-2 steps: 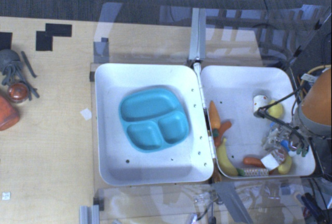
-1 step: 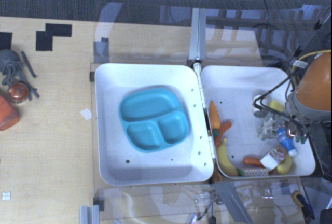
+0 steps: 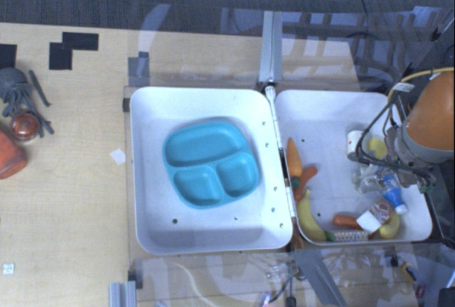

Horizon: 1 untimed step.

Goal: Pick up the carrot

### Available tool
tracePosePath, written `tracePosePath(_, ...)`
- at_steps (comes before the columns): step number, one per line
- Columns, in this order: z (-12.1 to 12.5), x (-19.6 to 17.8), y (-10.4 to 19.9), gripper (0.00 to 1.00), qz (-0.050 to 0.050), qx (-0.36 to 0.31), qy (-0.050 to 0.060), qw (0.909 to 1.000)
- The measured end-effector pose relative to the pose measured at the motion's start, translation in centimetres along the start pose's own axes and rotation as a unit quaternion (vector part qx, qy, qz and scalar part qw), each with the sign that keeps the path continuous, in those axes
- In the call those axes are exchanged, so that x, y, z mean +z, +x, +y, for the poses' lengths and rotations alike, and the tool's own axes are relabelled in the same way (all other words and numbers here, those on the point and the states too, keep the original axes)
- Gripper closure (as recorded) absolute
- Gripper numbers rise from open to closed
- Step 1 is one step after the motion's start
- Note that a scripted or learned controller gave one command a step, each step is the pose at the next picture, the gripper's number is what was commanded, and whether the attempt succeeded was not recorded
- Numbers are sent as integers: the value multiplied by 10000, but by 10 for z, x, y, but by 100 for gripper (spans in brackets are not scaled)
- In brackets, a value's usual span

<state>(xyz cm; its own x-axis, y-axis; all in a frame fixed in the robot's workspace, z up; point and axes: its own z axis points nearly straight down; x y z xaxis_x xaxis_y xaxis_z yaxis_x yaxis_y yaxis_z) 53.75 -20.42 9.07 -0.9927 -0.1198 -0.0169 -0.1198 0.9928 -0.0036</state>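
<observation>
Arm, grey with an orange band: recorded highest above the bench, entering from the right edge over the right bin

Gripper: lowered over the right part of that bin among small items; whether the pincer was apart or together could not be told

Carrot: orange, laid lengthwise against the left wall of the right bin, well apart from the gripper

Orange-red piece: noted touching the carrot's nearer end, angled to the right; kind not determined

Banana: yellow, curved, placed in the near left corner of the right bin, just below the carrot

Red sausage-shaped item: laid along the near wall, to the right of the banana

White block: set just beside the red sausage-shaped item, at its right end

Second banana: recorded in the near right corner, beside the white block

Small bottle, blue and white: tilted, just beside the gripper on its near side

White cup: stood on the far side of the gripper, with a yellow item just to its right

Left bin: occupied at its middle by a blue sectioned plate of three compartments

Dark grey long-legged toy: laid on the bench well left of the bins, with a red ball touching it

Black markings: noted on the far left of the bench
</observation>
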Motion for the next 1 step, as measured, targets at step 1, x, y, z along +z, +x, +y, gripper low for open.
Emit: tracePosePath(1, 14, -1, 8, 100, -20, -1237, 23, 9923)
